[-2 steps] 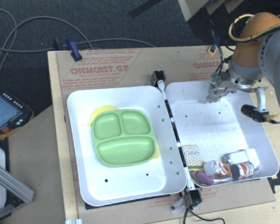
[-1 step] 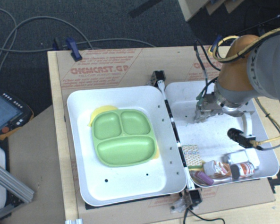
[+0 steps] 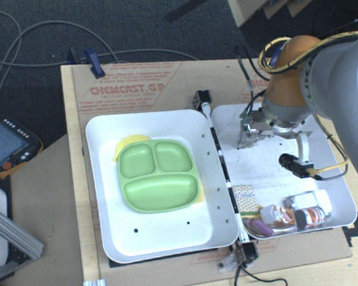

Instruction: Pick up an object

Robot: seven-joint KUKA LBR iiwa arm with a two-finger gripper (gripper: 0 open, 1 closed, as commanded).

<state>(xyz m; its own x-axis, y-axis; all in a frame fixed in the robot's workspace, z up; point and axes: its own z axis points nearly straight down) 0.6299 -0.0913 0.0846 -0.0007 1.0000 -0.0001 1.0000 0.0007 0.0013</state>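
Camera view puts the jaws at the end of the grey arm (image 3: 320,70), low over a bare patch of the right bin (image 3: 341,178). From this angle you cannot tell whether they are apart or together, and nothing shows between them.

Everything you could pick in that bin lies well apart from the jaws, on the side nearer the camera: a patterned packet (image 3: 243,197), a purple piece (image 3: 260,227), a small orange-and-white wrapper (image 3: 279,215) and a white box with a dark end (image 3: 310,209). The last three are crowded and seem to touch.

The likeliest failure is the simplest: if the jaws close where they now hang, they would probably close on nothing. If you send them to the cluster, the crowding is the risk, since a descent could nudge one piece under another or catch two at once and drop both.

To the left of the jaws, past the bin wall, a green divided plate (image 3: 158,175) lies flat on a yellow sheet (image 3: 129,142). It looks too wide and low for a sure pinch. Watch the yellow cable (image 3: 332,171) trailing to the right of the jaws too; it may drag.
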